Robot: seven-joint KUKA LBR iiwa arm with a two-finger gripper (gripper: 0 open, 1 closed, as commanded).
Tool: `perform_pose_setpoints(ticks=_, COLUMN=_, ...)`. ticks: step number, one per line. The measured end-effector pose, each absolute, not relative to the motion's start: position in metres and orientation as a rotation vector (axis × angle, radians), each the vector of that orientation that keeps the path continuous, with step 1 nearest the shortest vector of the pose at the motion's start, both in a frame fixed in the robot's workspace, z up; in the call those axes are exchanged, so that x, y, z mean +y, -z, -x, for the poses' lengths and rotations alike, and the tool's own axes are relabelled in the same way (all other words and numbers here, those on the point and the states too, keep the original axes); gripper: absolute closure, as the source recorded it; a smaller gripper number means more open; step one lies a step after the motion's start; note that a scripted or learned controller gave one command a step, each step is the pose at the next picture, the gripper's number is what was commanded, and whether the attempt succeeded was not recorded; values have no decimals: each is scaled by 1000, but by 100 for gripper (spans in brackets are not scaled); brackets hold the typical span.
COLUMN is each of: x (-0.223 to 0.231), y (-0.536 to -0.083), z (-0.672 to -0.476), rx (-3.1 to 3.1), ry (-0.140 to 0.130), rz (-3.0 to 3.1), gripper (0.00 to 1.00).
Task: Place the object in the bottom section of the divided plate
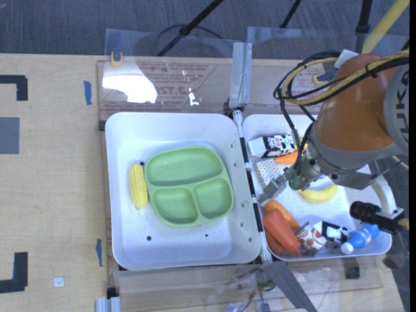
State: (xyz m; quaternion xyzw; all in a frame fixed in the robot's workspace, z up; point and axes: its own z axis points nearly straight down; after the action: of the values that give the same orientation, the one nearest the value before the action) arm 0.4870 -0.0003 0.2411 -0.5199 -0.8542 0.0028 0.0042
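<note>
We cannot tell which toy the claw (281,186) is meant to take; nearest under it in the right bin (383,242) lies an orange carrot (281,226), with a yellow banana (320,194) just beside. We judge the carrot light, stiff and smooth, best pinched across its thick middle. The green divided plate (188,186) sits in the left bin (123,174), corn (138,184) touching its left rim. We see the arm bent low from the right, claw tilted leftward; whether it is apart or together, we cannot tell.

KUKA arm (364,116): grey body, broad orange band

Black and yellow cables (305,83) loop beside the orange band; metal wrist parts sit below it, grey lettering at its right.
</note>
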Motion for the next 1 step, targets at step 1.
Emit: perform_pose_setpoints(ticks=1, x=-6, y=-215, z=-491, rx=-2632, ry=-6, rz=1703, gripper=0)
